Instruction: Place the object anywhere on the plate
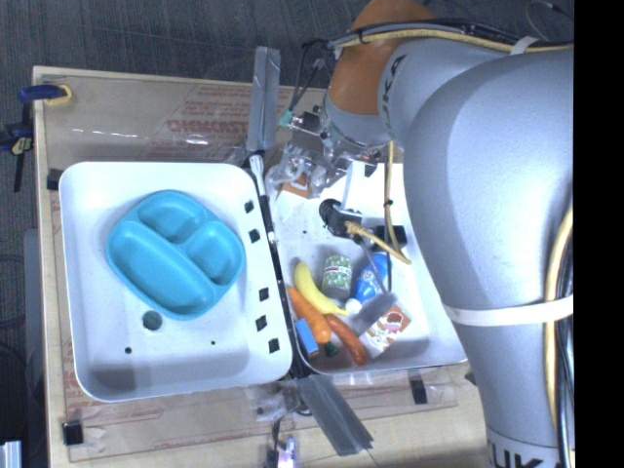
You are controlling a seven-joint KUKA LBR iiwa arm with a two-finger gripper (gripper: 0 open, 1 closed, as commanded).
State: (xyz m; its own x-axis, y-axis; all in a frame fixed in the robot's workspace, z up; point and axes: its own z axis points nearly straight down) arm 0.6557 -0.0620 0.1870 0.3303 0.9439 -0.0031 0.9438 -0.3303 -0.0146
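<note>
Looks like you're sitting at the pick stage here, nothing is heading for the plate (175,252) yet. The gripper (300,171) is hanging over the top left corner of the right bin (300,230), close to the wall it shares with the left bin (80,291). I'm not seeing anything caught in it, and honestly I can't tell whether it's open or closed, because the wrist hardware is crowding that spot.

The blue plate is lying in the left bin with nothing on it. Everything you could grab is bunched at the near end of the right bin: a banana (310,289), a green can (337,273) just beside it, a carrot (343,337), a small blue block (305,337), a blue bottle-ish thing (371,283) and a printed packet (387,326).

My guess at the next move: you're going to want the gripper travelling down the bin towards that pile and dropping onto one piece. The banana or the can is looking easiest, since both are lying on top. After that it's lift, cross the shared wall and let go over the plate.

Hard to read: the big grey arm is covering the right side of that bin, so whatever is lying under it is anyone's guess. The pile is overlapping a lot, and I can't say what is touching what at the bottom. There's also a small dark spot (151,321) in the left bin near the plate, too small to identify.
</note>
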